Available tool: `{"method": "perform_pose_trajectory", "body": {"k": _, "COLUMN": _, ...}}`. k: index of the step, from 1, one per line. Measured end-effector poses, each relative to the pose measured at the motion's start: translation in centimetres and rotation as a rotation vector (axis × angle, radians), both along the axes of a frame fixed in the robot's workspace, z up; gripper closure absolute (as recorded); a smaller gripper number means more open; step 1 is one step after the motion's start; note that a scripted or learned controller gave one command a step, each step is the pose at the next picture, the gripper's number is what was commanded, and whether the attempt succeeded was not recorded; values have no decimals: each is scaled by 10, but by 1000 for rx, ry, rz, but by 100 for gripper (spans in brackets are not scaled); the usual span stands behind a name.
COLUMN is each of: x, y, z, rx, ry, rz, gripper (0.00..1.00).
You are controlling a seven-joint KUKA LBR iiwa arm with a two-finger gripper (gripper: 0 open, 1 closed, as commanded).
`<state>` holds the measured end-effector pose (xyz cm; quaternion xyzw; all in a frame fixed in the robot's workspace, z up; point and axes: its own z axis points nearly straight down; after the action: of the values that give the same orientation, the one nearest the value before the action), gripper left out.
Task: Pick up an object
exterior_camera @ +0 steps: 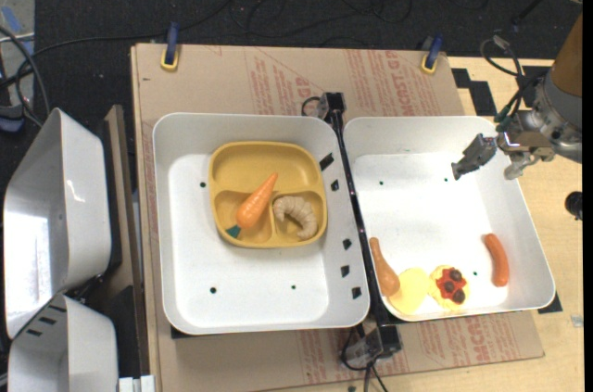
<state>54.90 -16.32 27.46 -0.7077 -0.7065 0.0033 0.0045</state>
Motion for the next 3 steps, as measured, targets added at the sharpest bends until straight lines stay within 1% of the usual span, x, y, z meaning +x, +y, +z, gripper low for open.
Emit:
{"method": "perform_pose_trajectory", "body": {"k": 1, "x": 2, "y": 1, "z": 6, "rx": -2, "ry": -11, "rz": 3, "gripper": 0}}
{"method": "perform_pose_trajectory", "body": {"k": 2, "x": 7, "y": 1, "z": -57, "rx": -1, "ry": -6, "rz": 1, "gripper": 0}}
{"method": "perform_pose_trajectory", "body": {"k": 3, "x": 2, "y": 1, "z": -120, "rx": 0, "ry": -5, "rz": 0, "gripper": 0}}
